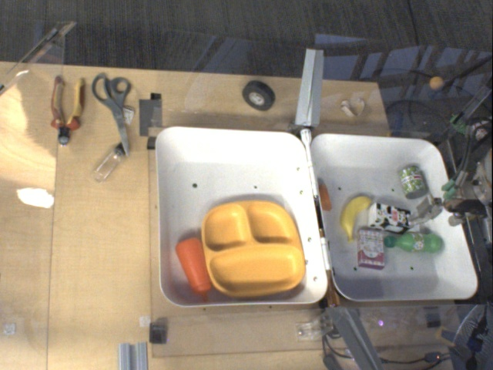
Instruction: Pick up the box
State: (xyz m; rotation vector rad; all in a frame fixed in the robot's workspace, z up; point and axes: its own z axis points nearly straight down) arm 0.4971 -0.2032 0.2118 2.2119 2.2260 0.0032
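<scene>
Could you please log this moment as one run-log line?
task: pick box | gripper beside box, right bin | box not lifted

Matt wooden bench [85, 284], smooth white plastic bins [231, 149], glossy yellow plastic tray [253, 247], printed cardboard box [370, 248]

My grey metal gripper [428, 206] looks slim and pale at its tip, and it widens into a darker, blocky body [464, 203] by the right edge. Above it run thin dark cables [467, 141], one of them greenish. I am too blurred there to make out screws or markings
</scene>
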